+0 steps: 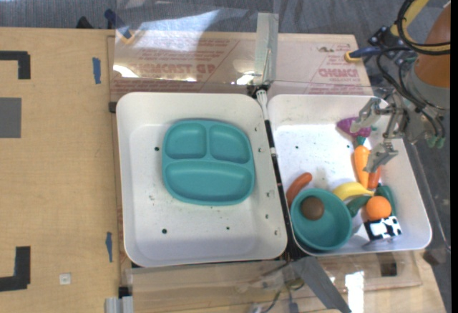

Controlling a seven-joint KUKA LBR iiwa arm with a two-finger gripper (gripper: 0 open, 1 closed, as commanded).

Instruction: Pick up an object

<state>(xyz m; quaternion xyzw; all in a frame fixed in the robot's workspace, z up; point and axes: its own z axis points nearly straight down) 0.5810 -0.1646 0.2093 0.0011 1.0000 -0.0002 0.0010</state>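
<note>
- The arm is cut off at the right edge; only its orange band and a tangle of dark cables are seen above the gripper [377,134].
- A purple object [348,124] is partly covered by the gripper's metal parts, and its shape cannot be made out.
- The black-and-white object [383,228] at the near right corner is too small to be identified.
- The gripper is seen over the far right part of the right bin [308,129], with its two fingers spread apart and nothing between them.
- An orange carrot [363,163] lies just below the gripper, beside the lower fingertip; whether it is touched cannot be told.
- A yellow banana [351,192], an orange ball [376,207] and a green piece [386,197] are crowded just nearer than the carrot.
- A teal bowl [322,229] stands at the near edge of the right bin, with a brown round object [312,208] inside it.
- A red-orange sausage-like piece [299,185] lies against the bowl's far left rim.
- The left bin [136,183] holds a teal divided plate [208,162], lying flat near its middle.
</note>
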